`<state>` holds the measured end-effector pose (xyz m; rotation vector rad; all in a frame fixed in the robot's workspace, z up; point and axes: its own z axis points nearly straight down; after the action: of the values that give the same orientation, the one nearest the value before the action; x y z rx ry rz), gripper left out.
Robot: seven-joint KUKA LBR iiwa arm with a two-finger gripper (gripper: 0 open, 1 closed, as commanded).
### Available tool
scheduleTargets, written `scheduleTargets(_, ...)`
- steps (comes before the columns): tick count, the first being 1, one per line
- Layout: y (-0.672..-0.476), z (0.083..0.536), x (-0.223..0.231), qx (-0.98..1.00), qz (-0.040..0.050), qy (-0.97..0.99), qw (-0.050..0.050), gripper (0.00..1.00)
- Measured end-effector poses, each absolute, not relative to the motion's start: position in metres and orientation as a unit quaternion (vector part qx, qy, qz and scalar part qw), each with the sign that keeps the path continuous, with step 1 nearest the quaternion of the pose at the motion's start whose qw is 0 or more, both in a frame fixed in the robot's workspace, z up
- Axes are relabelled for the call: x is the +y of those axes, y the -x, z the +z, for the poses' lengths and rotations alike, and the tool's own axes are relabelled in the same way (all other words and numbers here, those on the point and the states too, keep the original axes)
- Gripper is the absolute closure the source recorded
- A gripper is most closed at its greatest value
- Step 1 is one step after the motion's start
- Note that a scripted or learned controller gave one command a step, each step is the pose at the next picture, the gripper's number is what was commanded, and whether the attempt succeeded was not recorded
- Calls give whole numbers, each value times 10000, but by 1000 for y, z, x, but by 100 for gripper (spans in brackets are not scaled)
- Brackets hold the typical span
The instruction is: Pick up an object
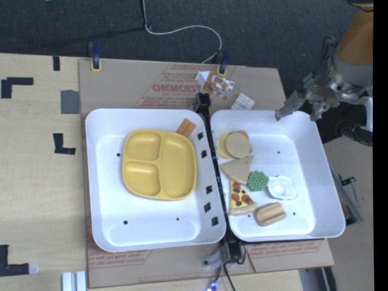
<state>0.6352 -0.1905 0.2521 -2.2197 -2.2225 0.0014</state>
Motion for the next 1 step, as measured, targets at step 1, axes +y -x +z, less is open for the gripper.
scheduleTargets(1, -584, 104, -132, -7080, 44, 7061, 92, 0)
